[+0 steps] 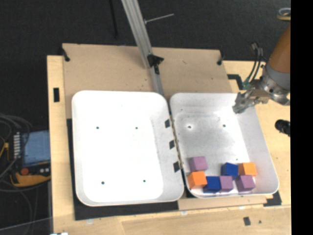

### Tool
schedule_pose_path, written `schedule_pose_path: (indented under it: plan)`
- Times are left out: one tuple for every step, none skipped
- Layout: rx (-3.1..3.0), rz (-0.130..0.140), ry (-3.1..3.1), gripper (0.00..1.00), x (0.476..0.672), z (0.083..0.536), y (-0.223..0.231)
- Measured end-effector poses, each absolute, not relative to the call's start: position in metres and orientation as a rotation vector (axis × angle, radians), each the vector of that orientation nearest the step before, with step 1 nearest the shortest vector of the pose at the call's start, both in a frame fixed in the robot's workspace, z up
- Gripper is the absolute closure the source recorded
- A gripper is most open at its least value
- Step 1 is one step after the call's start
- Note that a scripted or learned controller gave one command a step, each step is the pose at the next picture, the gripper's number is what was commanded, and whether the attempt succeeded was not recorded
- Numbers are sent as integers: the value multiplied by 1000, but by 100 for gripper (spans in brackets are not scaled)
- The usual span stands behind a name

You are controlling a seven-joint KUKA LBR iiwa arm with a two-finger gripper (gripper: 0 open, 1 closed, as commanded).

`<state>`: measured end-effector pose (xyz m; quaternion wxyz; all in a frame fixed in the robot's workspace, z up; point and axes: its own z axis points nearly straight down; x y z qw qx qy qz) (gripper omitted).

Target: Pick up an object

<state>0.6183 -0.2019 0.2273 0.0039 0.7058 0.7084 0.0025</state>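
Several small blocks lie clustered at the near end of the right bin [210, 126]: a purple block [197, 163], an orange block [197, 179], a blue block [213, 183], a second blue block [229, 169], another orange one [248, 169] and two more purple ones [226, 182] [245, 182]. My gripper [243, 102] hangs over the far right corner of that bin, well away from the blocks. Nothing is visibly held in it.
The left bin [122, 146] sits beside the right one, with black clips along the shared edge. A slanted metal rail [139, 31] crosses the back of the bench. A blue device with cables [34, 148] lies off the bench's left side.
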Motion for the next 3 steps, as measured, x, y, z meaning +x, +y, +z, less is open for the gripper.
schedule_pose_path:
  plan:
    - [2216,-2,2224,100,619,218,-203]
    - [2216,-1,2226,100,597,213,-158]
    - [2216,-1,2227,100,582,209,-113]
